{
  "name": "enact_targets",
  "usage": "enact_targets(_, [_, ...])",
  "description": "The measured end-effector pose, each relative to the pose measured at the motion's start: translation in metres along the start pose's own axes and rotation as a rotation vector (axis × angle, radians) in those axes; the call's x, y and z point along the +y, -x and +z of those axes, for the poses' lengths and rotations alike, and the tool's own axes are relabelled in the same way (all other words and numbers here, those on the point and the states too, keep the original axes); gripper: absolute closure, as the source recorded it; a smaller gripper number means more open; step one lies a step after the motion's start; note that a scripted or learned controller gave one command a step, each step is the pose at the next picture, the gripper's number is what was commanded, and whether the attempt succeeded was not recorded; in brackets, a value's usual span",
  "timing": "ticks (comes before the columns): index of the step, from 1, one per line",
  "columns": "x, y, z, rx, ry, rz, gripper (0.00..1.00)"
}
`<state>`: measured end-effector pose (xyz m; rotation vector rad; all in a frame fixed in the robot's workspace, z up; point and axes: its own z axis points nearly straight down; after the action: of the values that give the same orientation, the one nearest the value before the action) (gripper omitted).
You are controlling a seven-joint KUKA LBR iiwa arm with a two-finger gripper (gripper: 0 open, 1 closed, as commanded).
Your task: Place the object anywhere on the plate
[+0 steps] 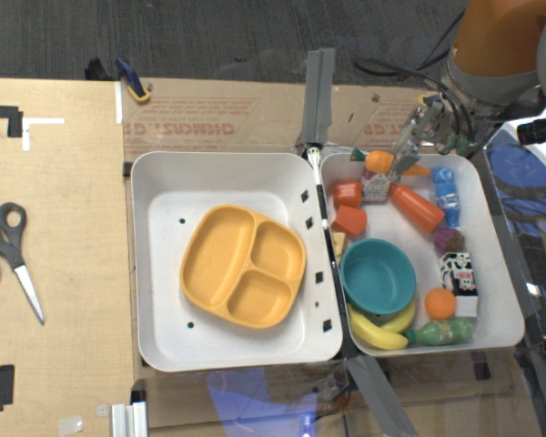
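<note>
Left white bin (155, 271) bearing my target, the yellow three-compartment plate (243, 266), right white bin (491, 271) crowded with toy food, teal bowl (379, 275), my gripper (406, 158) above its far edge, grip state indiscernible.

Single cam up high, tilted down over both bins (146, 271). Arm (505, 25) comes in upper right of frame.

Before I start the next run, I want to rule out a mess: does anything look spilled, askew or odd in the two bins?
Nothing looks spilled or broken. The yellow three-compartment plate lies rotated, not square with the left white bin. The toys in the right white bin are jumbled; a yellow banana is tucked under the teal bowl.
</note>
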<state>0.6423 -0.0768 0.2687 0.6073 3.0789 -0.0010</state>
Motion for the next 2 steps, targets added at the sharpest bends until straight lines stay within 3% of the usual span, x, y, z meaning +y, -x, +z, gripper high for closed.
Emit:
enact_targets(1, [0.066, -0.085, 0.078, 0.004, 0.0, -0.093, 1.0])
enact_targets(2, [0.115, -0.151, 0.039, 0.002, 0.001, -0.223, 1.0])
